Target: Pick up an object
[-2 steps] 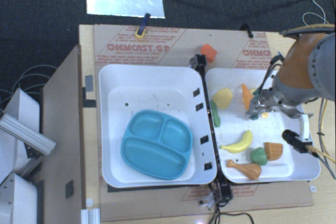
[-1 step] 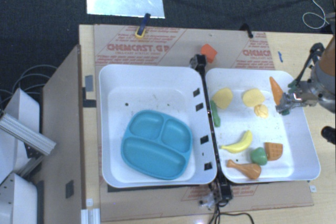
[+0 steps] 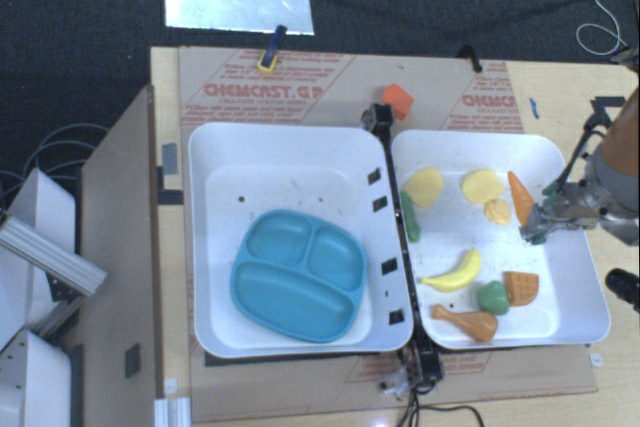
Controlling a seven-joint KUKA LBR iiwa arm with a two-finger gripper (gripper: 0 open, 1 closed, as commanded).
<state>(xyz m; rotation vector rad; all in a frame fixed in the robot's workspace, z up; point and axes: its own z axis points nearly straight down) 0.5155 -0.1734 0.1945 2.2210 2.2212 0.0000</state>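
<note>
Grey jaws [image 3: 533, 233] hover over the right bin [image 3: 575, 315] beside the carrot [image 3: 520, 197]; their spread is unclear.

Both white bins [image 3: 300, 140] look like smooth glossy plastic, and the blue divided tray [image 3: 298, 273] like matt plastic.

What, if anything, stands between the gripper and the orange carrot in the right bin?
Nothing visible does. The gripper sits low at the right side of the right bin, and the carrot lies just up and left of it, with bare bin floor between them. The small yellow piece lies left of the carrot, off that path.
</note>
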